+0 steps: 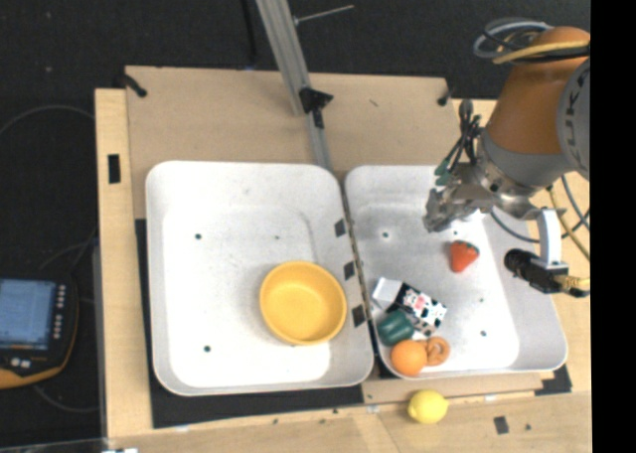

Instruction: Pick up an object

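Observation:
My gripper (443, 213) hangs over the upper middle of the right bin (397, 198), its dark fingers pointing down; nothing shows between them. A red strawberry-like object (463, 256) lies just below and right of the gripper, apart from it. Near the bin's front left corner sits a cluster: a white block (385, 292), a black-and-white cow-patterned object (425, 310), a dark green piece (395, 326), an orange ball (407, 358) and a small orange-brown piece (436, 349).
The left bin (199, 203) holds a yellow bowl (302, 302) near its front right. A yellow lemon (426, 406) lies on the bench in front of the right bin. A grey metal pole (288, 44) slants up from between the bins.

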### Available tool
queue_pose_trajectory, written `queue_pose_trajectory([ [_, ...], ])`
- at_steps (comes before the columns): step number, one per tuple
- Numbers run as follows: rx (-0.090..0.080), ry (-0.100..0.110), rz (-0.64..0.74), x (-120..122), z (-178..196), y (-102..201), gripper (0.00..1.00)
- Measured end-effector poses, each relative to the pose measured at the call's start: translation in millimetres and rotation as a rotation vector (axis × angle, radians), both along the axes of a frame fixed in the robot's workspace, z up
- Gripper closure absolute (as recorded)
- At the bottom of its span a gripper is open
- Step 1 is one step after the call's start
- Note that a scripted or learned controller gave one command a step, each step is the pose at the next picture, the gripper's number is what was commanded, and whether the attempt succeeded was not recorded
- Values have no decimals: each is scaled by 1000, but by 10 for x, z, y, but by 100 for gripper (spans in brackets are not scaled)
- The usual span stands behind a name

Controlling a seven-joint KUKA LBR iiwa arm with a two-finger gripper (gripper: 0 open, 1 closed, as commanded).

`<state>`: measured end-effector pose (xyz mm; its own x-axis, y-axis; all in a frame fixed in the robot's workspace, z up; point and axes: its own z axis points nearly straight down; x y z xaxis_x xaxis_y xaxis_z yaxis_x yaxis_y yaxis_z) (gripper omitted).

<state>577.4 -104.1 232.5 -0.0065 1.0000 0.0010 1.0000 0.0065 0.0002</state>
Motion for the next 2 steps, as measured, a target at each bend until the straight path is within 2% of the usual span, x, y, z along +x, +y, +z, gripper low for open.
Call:
queue_pose_trajectory([
  [1,1,0,0,27,40,434,100],
  [2,0,-2,1,113,-21,1035,100],
])
